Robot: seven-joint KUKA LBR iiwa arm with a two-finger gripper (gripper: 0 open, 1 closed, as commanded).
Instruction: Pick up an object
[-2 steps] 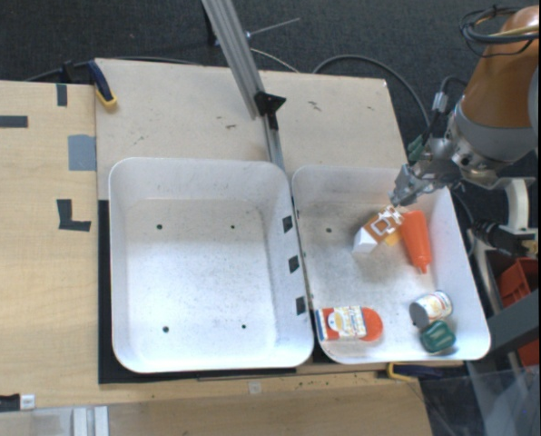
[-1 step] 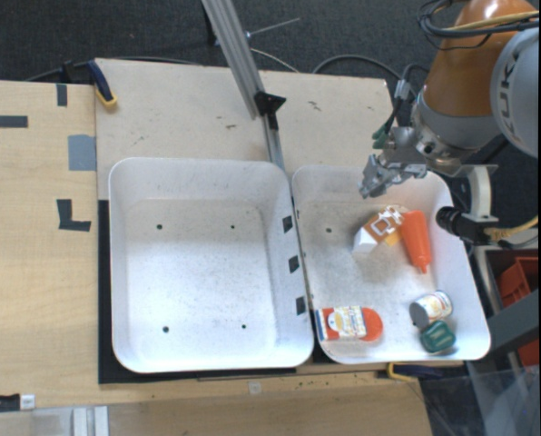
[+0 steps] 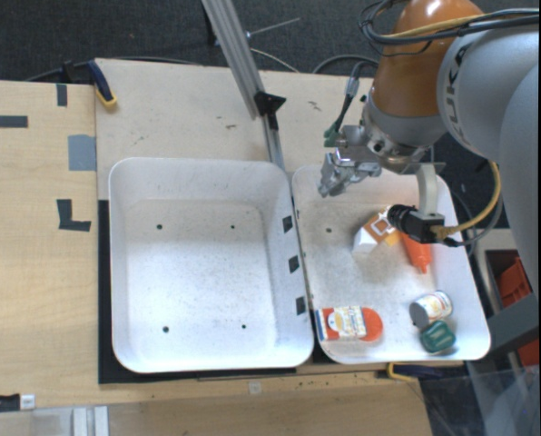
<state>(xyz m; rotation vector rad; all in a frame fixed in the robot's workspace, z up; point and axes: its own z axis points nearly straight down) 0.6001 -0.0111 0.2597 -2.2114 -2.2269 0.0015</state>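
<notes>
My gripper (image 3: 332,182) hangs over the far left corner of the right bin (image 3: 343,271), pointing down, with nothing visible between its fingers. Near the bin's middle right lies a small white and orange carton (image 3: 374,233). An orange carrot-shaped toy (image 3: 418,251) with a black end lies just right of the carton. At the bin's front edge rests an orange and white packet (image 3: 350,324). A grey and white can (image 3: 430,307) and a green object (image 3: 437,337) sit in the front right corner. All of these lie well clear of the gripper.
The left bin (image 3: 202,262) stands beside the right one, divided by a shared rim with black clips (image 3: 294,263). A slanted metal pole (image 3: 243,62) rises behind the bins. The wooden bench (image 3: 34,198) extends to the left.
</notes>
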